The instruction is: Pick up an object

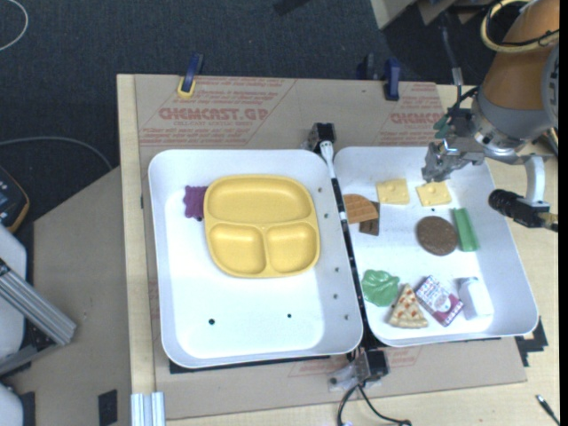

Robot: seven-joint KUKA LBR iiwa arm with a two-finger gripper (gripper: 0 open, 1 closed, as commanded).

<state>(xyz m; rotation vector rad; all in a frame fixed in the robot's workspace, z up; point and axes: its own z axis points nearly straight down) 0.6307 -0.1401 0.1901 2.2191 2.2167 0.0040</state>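
The tool [437, 164] hovers low over the far cheese slice [433, 193] in the right bin [515, 278]; whether spread or pinched, I cannot tell. Approach step, likely; next, descend squarely and close.

two white bins [169, 238], two cheese squares [392, 192]

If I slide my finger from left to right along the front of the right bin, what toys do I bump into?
Green leafy toy → pizza slice → red packet → small grey-and-white piece.
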